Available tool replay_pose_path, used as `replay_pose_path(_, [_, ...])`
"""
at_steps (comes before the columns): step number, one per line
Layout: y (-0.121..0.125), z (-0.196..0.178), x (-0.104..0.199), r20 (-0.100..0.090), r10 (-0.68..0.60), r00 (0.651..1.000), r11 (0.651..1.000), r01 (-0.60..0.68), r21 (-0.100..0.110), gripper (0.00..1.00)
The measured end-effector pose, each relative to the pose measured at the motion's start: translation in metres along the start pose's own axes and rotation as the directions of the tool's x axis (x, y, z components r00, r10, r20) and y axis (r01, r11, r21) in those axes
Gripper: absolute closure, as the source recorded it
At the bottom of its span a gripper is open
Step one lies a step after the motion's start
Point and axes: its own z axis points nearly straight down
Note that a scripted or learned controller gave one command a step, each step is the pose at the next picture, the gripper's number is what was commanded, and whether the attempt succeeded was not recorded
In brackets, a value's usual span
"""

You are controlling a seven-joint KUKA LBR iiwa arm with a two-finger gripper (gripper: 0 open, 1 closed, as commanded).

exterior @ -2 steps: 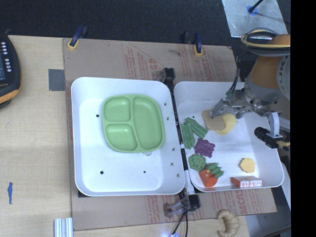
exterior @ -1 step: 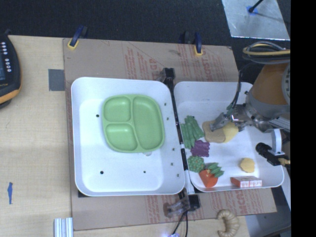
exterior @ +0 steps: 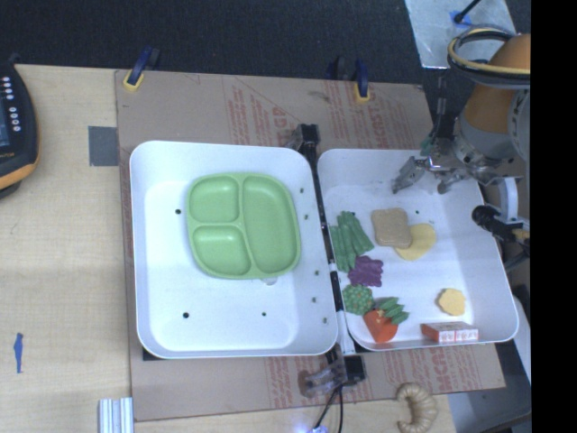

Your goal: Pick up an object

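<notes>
My gripper (exterior: 424, 176) hangs over the far part of the right bin (exterior: 491, 251), its fingers spread open with nothing between them. Below it in that bin lie a tan bread slice (exterior: 391, 226), a yellow piece (exterior: 416, 241), green beans (exterior: 351, 235), purple grapes (exterior: 366, 270), a broccoli floret (exterior: 357, 299), a red tomato with green leaves (exterior: 382, 321), a small orange-yellow piece (exterior: 452, 301) and a red and white block (exterior: 449, 334). The bread slice is the closest item to the gripper.
The left bin (exterior: 162, 314) holds a green divided plate (exterior: 242, 224). A black divider with clamps (exterior: 311, 152) runs between the bins. A pendant controller (exterior: 13, 129) lies at the far left. A curled beige object (exterior: 416, 406) rests on the cardboard in front.
</notes>
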Motion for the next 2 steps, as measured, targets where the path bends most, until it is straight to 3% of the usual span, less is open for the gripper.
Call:
replay_pose_path(1, [-0.083,-0.035,0.015,-0.005,0.007,1.000,1.000,-0.007,0.014,0.00])
replay_pose_path(2, [-0.084,0.006,0.014,-0.005,0.003,1.000,1.000,-0.003,0.015,0.00])
